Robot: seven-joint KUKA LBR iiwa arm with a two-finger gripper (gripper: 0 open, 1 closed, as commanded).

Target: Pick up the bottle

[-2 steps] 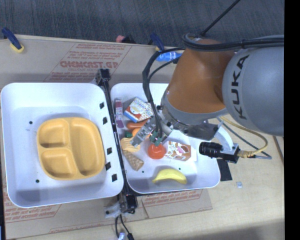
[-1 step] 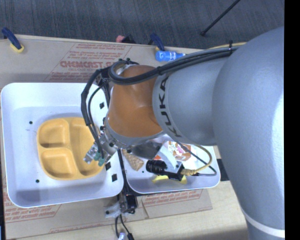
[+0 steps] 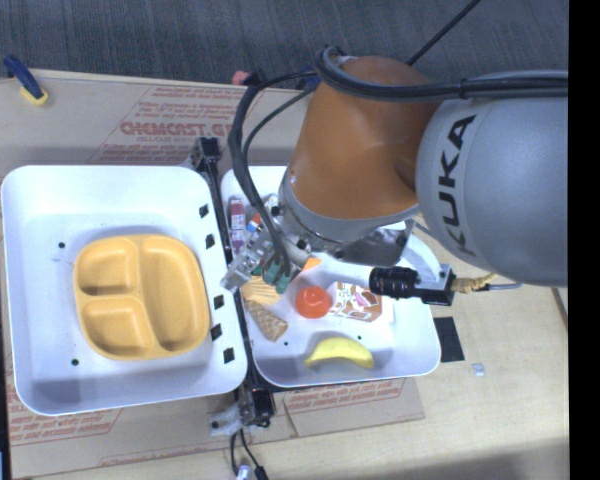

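Camera view looks down on the bench (image 3: 70, 98), covered with printed cardboard, and the biggest thing over it is the grey arm (image 3: 500, 168) with its orange band, coming in from the right and hanging above the right bin (image 3: 420, 353). Next in size are the two shallow white bins. The left bin (image 3: 30, 268) holds one thing, a yellow divided tray (image 3: 140, 295) with three compartments, lying flat near the bin's middle. The right bin is largely covered by the arm; in its open near part lie a yellow banana (image 3: 340, 353) close to the front wall, a small printed packet (image 3: 358, 302), an orange-red round item (image 3: 313, 301) just beside the packet's left, and a tan wedge-shaped piece (image 3: 267, 320) near the bin's left wall. The hand (image 3: 265, 258) sits low over the left side of the right bin, just above the wedge; whether it is spread or pressed together I cannot tell. A slim object with a red label (image 3: 238, 218), possibly the bottle, lies along the right bin's left wall, just beside the hand.
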